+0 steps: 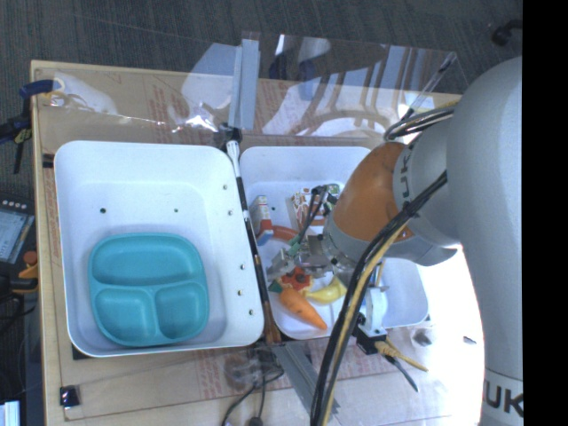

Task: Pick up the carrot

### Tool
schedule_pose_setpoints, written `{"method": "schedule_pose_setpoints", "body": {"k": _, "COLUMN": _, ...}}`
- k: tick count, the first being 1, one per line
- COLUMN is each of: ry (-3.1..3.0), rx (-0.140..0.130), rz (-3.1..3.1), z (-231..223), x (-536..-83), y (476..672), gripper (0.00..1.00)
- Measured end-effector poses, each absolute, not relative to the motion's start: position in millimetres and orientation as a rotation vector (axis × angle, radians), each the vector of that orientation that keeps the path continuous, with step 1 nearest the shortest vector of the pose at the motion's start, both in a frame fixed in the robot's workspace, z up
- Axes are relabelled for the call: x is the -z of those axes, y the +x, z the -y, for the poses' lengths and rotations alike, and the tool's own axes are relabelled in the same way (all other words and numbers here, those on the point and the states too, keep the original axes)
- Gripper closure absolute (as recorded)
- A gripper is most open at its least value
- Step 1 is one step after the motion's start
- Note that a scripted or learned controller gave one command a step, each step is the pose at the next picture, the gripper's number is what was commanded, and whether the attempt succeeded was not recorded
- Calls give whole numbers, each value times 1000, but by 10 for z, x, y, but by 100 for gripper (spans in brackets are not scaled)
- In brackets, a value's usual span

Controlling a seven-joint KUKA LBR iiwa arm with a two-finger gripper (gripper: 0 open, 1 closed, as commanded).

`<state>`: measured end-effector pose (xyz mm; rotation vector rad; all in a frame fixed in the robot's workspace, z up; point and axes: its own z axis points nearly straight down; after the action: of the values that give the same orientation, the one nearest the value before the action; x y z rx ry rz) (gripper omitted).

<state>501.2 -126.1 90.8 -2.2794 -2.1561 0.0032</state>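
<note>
Bench (133, 91), two white bins (142, 185), dark carpet (115, 11)

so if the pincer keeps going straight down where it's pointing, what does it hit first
Probably the clutter of small toys piled in the right bin, just above the carrot. The pincer seems aimed a little short of the carrot itself, though depth is hard to judge from this slant.

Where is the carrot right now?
The carrot lies in the right bin, near its front-left corner. It sits just beside a yellow toy, below the robot's end effector.
</note>
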Motion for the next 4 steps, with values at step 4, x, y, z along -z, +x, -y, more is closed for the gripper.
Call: {"method": "schedule_pose_setpoints", "body": {"k": 4, "ry": -1950, "rx": -2, "rz": 2458, "z": 1455, "x": -908, "y": 4817, "gripper": 0}}
